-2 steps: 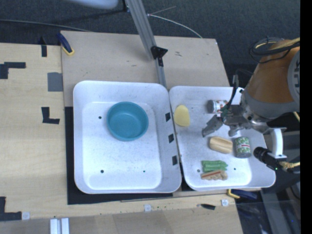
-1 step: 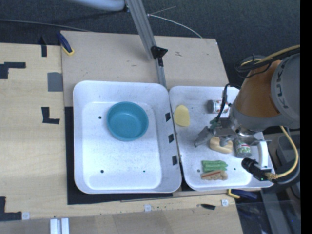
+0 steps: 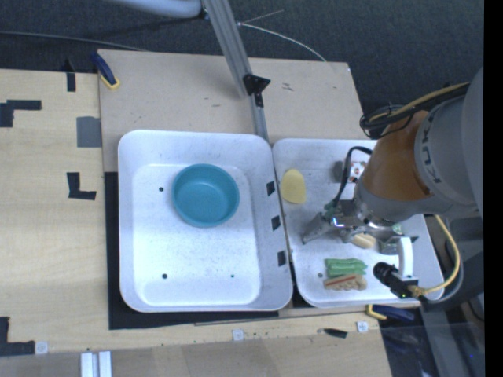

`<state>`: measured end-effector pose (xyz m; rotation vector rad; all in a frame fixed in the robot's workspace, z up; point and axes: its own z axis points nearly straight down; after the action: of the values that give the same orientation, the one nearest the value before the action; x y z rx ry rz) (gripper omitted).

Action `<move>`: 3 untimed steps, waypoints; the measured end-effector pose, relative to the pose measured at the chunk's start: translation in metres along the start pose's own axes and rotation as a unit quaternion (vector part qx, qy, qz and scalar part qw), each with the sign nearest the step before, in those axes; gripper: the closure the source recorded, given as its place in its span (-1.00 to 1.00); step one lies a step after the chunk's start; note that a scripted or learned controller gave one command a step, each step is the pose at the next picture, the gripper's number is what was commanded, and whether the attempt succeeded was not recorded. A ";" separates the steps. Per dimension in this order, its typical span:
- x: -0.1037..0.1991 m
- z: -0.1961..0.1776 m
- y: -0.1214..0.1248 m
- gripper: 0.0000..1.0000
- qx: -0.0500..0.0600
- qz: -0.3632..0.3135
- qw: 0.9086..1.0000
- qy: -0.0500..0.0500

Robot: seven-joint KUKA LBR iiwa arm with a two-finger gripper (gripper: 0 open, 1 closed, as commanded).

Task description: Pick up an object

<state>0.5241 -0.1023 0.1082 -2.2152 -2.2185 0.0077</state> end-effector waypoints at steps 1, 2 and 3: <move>0.000 0.019 0.000 -1.00 -0.003 0.000 1.000 -0.001; -0.001 0.007 0.001 1.00 -0.006 0.001 1.000 -0.003; 0.008 -0.040 -0.002 1.00 -0.005 0.000 1.000 0.000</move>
<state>0.5228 -0.0942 0.1483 -2.2198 -2.2243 -0.0018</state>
